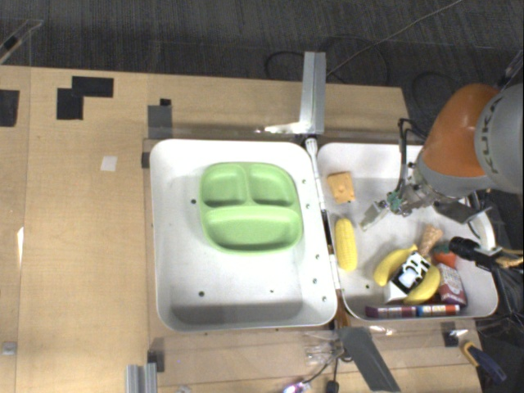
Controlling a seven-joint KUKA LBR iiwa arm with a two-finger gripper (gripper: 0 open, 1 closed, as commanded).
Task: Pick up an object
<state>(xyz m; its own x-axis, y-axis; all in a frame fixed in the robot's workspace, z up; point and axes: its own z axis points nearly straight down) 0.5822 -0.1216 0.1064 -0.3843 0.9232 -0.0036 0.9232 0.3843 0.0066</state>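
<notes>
The gripper [378, 212] hangs over the right bin [372, 164], nothing visible between its fingers; how far they are open cannot be told. Corn cob [346, 245] lies at its 7 o'clock, cracker [341, 188] at 10 o'clock.

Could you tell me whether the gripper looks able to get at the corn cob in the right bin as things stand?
Probably yes. The gripper hangs just right of the corn cob, which lies apart from the bananas, with nothing on top.

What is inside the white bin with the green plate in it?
The left shallow white bin holds one green plastic plate with three compartments, lying flat. The bin's floor under the plate is covered, so I cannot tell what, if anything, is beneath it.
</notes>
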